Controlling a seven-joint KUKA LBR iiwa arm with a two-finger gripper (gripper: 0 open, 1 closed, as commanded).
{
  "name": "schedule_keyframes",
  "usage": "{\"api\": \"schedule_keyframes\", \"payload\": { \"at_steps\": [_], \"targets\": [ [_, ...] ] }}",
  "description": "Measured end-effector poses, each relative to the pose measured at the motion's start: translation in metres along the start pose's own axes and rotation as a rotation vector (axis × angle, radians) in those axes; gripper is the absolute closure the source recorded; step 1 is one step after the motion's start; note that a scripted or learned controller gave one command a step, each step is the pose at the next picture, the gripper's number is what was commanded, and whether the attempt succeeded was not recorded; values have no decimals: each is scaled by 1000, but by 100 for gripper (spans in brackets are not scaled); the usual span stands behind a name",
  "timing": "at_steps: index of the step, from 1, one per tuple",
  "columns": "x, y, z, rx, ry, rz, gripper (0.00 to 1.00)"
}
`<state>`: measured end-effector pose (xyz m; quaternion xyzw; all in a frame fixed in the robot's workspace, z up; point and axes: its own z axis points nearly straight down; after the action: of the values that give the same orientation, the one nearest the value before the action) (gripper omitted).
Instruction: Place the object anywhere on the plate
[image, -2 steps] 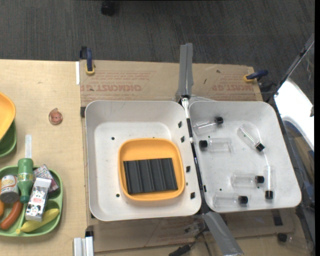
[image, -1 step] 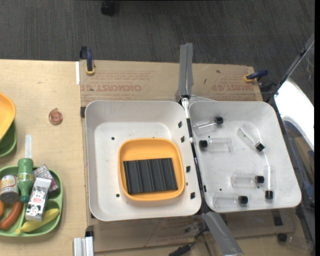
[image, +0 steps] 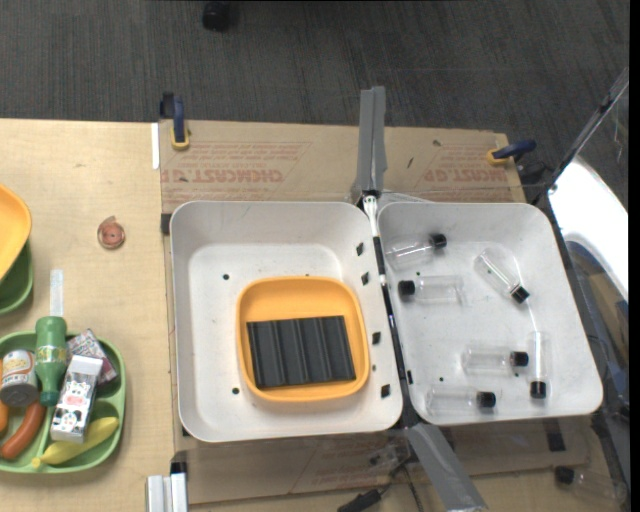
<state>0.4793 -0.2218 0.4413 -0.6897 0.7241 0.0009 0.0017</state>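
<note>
An orange rounded-square plate (image: 300, 290) lies in the middle of the left white bin (image: 200, 300). A dark grey ribbed rectangular object (image: 302, 351) rests flat on the plate and covers most of its floor. In the right white bin (image: 560, 300) lie several clear vials with black caps, among them one near the back left (image: 418, 247), one at the back right (image: 500, 272) and one near the front (image: 462, 400).
Brown cardboard (image: 240, 165) under the bins is held by clamps (image: 176, 122) at the back. On the wooden bench to the left stand a green tray of toy food (image: 60, 405), a yellow bowl (image: 10, 240) and a small pink disc (image: 111, 234).
</note>
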Motion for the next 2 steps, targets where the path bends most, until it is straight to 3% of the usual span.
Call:
{"api": "schedule_keyframes", "payload": {
  "at_steps": [1,2],
  "targets": [
    [0,0,0,0,-1,-495,0],
    [-12,-6,0,0,-1,-895,0]
  ]
}}
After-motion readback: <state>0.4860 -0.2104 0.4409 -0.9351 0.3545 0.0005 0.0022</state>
